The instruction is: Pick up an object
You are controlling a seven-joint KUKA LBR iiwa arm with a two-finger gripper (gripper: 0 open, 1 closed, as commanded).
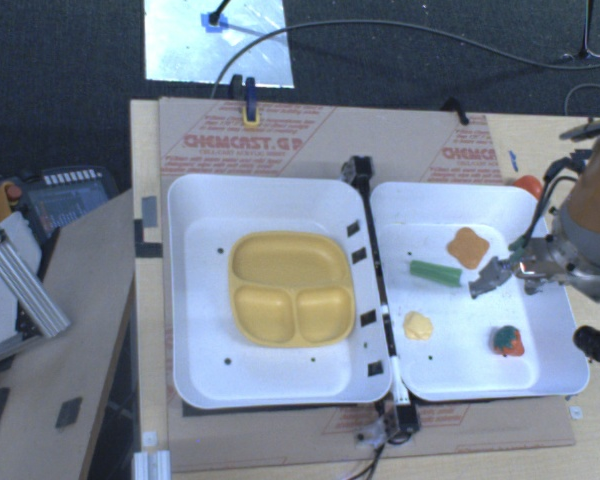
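Cardboard covers the surface [400,138] under two white bins. Using the green stick [435,272] in the right bin [460,393] as my landmark, my tool [487,278] hangs just right of it; I cannot tell its state. An orange piece [468,247] sits just above-right, a yellow lump [417,325] below. Descending here, I judge I could clip the stick's end and knock it aside.
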